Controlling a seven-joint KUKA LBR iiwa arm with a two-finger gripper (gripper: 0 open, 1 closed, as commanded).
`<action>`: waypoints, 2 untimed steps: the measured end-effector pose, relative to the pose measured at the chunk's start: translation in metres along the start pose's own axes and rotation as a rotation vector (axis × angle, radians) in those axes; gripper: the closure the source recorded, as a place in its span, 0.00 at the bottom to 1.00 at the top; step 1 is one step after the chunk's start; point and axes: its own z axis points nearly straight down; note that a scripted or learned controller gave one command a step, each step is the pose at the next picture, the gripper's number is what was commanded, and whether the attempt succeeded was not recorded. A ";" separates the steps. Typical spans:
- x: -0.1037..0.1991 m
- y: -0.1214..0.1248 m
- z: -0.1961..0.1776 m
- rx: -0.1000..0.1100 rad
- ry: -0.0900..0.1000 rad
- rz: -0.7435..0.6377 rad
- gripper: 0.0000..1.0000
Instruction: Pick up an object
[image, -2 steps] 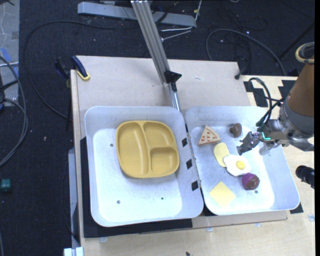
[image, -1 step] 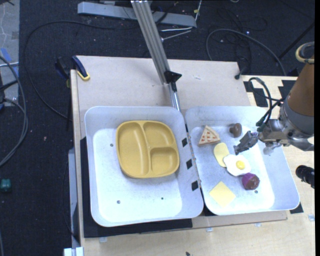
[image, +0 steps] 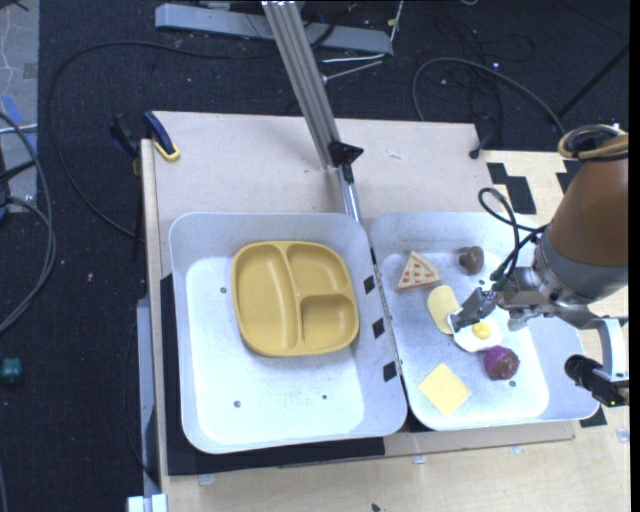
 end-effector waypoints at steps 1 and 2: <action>-0.001 0.000 0.064 -0.001 0.000 0.000 0.00; -0.001 -0.001 0.118 -0.001 0.000 -0.001 0.00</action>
